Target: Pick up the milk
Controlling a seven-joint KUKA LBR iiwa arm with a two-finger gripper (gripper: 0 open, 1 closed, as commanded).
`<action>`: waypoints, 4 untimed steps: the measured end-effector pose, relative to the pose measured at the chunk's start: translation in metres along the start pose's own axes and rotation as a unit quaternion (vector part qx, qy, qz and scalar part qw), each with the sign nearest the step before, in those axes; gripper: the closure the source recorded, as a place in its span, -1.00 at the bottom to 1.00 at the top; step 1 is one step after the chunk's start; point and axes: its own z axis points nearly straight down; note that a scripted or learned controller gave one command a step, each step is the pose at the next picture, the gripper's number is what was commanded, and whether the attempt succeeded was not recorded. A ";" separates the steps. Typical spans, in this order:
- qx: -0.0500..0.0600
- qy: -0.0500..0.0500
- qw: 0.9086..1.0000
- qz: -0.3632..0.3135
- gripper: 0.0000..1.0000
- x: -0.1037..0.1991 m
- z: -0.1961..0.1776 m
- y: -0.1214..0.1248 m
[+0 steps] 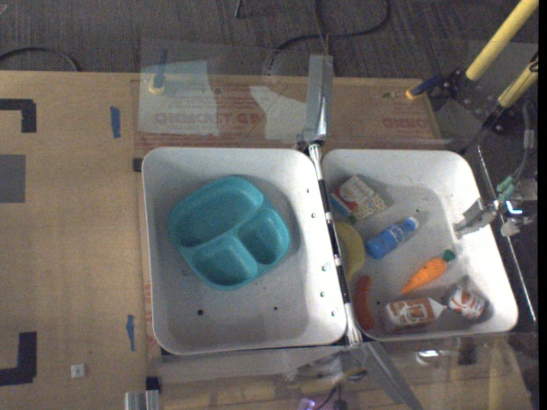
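Hand (480,219) hangs over the right edge of the right bin (427,162). It's too small & blurry to tell how far open it is, and you can see nothing in its hold. The milk looks to be the small carton (359,196) lying flat & slanted near that bin's upper-left corner, w/ the blue bottle (391,236) just below it. Bring the hand across, turn the wrist to match the slant, and close across the narrow side. Stay clear of the 1 wall nearby and the bottle.
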 end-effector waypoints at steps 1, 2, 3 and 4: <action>-0.005 -0.002 0.989 -0.146 -1.00 0.013 0.187 -0.007; -0.002 -0.001 0.993 -0.117 -1.00 -0.024 0.067 0.062; -0.003 0.002 1.000 -0.030 -1.00 -0.038 0.178 0.090; -0.004 0.004 1.000 -0.015 -1.00 -0.036 0.186 0.057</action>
